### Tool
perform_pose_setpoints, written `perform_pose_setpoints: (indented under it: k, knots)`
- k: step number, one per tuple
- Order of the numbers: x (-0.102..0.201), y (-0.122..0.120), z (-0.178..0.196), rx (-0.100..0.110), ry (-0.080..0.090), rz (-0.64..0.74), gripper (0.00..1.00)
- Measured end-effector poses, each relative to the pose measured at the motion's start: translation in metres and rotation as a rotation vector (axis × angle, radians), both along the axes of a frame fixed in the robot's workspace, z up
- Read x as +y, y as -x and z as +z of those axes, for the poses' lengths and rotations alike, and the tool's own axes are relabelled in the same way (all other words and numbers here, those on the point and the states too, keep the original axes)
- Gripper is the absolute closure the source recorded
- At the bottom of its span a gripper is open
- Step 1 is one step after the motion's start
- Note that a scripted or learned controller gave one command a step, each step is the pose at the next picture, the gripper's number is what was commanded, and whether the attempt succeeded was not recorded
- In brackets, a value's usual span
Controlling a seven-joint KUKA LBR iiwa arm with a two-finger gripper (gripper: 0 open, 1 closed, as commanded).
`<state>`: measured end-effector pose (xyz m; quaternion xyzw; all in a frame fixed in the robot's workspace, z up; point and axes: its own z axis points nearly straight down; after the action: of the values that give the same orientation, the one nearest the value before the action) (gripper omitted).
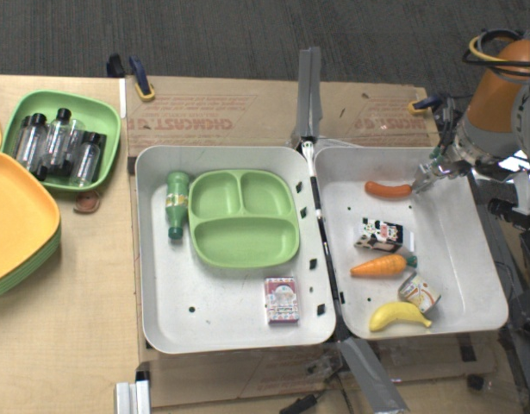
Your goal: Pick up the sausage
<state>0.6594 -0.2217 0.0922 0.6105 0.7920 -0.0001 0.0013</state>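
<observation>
The sausage (387, 190) is a short orange-red link lying crosswise on the floor of the right bin (471, 231), near the bin's far wall. My gripper (427, 178) hangs low just past the sausage's right end, close to it or touching it. The grey arm with its orange band (499, 84) comes in from the upper right. At this size I cannot make out how the gripper stands around the sausage.
The right bin also holds a black-and-white carton (383, 235), a carrot (381, 266), a banana (397, 316) and a small wrapped packet (419, 293). In the left bin (152, 257) lie a green divided plate (244, 217), a green bottle (177, 203) and a pink box (282, 300).
</observation>
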Motion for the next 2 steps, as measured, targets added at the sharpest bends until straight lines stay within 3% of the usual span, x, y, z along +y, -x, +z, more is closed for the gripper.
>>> perform_pose_setpoints:
  k: [1,2]
  knots:
    - [-0.0008,0.0573,0.0117,0.001,0.000,0.122,1.00]
    - [-0.0018,0.0568,0.0214,-0.002,0.001,0.118,1.00]
